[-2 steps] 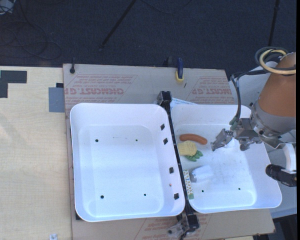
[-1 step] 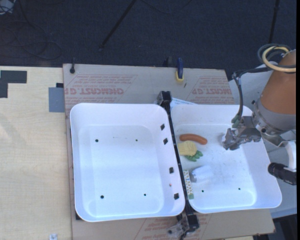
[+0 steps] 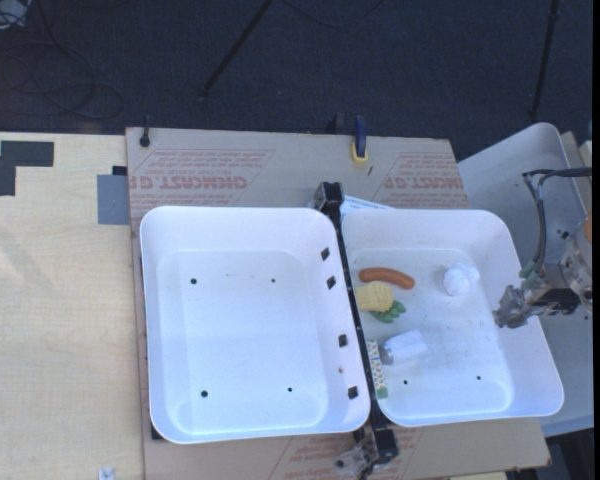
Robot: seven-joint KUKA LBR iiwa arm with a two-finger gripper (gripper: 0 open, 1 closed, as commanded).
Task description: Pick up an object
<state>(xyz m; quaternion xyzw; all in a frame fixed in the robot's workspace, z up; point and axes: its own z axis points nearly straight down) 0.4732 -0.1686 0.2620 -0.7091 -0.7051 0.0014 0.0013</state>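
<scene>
Two shallow white bins sit side by side on a cardboard sheet [image 3: 280, 173] laid over the counter [image 3: 50, 308]. The left bin [image 3: 165, 318] has a bare white floor marked by small dark dots. The right bin [image 3: 500, 258] contains four objects.

A reddish sausage-shaped item [image 3: 387, 278] lies in the upper left part of the right bin. Just below it, touching or nearly touching, lies a yellow corn cob [image 3: 375, 297] with a green leaf at its lower right edge. A small white round object [image 3: 457, 281] rests to the right of the sausage, well apart from it. A pale, blocky object [image 3: 404, 347] lies lower in the bin, near the divider between the two bins.

The arm enters from the right. The claw [image 3: 513, 309] is positioned over the right rim of the right bin, apart from all four objects. Nothing is visible between its fingers. At this resolution it cannot be told whether the claw is spread or closed.

A yellow and blue clamp [image 3: 360, 143] stands at the far edge of the cardboard sheet.
</scene>
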